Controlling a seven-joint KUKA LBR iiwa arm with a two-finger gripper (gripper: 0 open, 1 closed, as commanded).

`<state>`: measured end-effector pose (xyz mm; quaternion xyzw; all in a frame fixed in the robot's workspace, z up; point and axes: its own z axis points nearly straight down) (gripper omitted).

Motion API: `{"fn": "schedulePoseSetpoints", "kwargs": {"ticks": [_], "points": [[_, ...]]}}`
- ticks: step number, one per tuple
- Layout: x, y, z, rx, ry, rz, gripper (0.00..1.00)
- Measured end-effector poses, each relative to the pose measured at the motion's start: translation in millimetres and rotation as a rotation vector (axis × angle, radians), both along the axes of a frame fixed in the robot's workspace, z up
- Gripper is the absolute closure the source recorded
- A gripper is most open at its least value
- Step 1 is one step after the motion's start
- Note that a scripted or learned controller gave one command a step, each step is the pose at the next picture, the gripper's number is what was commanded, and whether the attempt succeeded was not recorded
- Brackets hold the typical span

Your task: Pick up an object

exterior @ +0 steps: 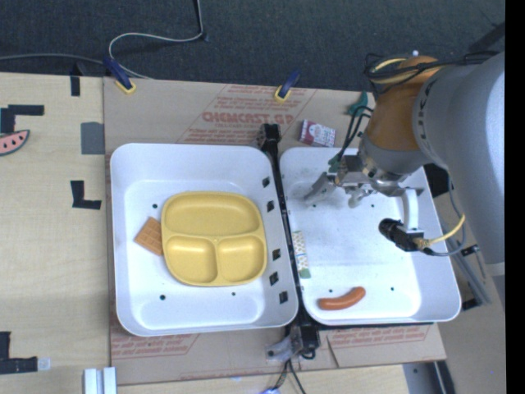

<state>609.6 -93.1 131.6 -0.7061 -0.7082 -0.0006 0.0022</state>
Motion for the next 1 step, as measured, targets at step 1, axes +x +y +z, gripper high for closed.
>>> {"fn": "schedulePoseSetpoints", "kwargs": {"ticks": [1], "points": [[-0.1,0.7,9.2,0.002,0.001,0.001,1.00]]}}
